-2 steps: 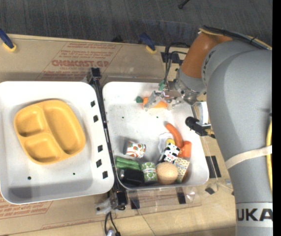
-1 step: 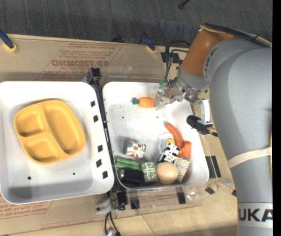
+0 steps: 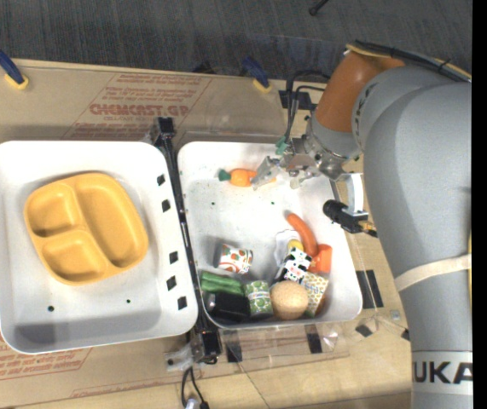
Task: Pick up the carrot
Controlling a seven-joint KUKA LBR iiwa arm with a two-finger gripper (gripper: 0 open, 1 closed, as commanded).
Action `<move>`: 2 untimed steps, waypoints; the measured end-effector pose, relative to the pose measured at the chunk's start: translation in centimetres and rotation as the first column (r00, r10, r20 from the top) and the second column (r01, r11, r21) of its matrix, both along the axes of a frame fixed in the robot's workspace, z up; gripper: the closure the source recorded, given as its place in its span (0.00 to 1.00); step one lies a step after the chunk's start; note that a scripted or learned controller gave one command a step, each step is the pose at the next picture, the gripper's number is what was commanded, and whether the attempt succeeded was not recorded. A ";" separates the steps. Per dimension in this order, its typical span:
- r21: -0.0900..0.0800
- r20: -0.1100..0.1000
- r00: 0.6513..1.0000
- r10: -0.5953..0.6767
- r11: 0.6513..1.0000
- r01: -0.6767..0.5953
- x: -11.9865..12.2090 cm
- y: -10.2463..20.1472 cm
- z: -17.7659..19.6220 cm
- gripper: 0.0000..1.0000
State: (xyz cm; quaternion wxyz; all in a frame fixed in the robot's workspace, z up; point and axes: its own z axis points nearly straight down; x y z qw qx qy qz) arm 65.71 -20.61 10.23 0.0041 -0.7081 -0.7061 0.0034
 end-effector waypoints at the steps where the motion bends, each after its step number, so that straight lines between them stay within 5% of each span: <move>1: -0.003 -0.011 0.959 -0.283 0.959 0.283 -0.4 0.5 -0.7 0.00; 2: -0.002 -0.018 0.939 -0.342 0.940 0.342 -0.5 0.5 -0.9 0.00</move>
